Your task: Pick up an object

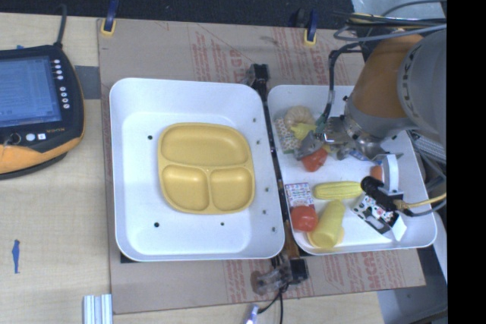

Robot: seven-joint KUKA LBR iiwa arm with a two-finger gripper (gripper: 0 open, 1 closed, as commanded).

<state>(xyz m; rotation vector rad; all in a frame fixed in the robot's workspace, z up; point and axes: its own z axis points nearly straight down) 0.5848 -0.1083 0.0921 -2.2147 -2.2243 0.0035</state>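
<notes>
Camera view looks down on two white bins side by side: the left bin (129,231) holds a yellow divided plate (206,167) near its middle, with bare white floor all round it out to the rim. The right bin (425,235) is crowded. A red object (314,159) lies under the gripper (328,139), which sits low at the bin's upper middle; how the gripper is set on it cannot be told. Beside it, toward the far-left corner, lies a pale knobbly object (292,125). A corn cob (337,190), a yellow cylinder (328,224) and a red tomato-like piece (304,218) cluster near the front edge. A tablet (34,106) rests well left of the bins
</notes>
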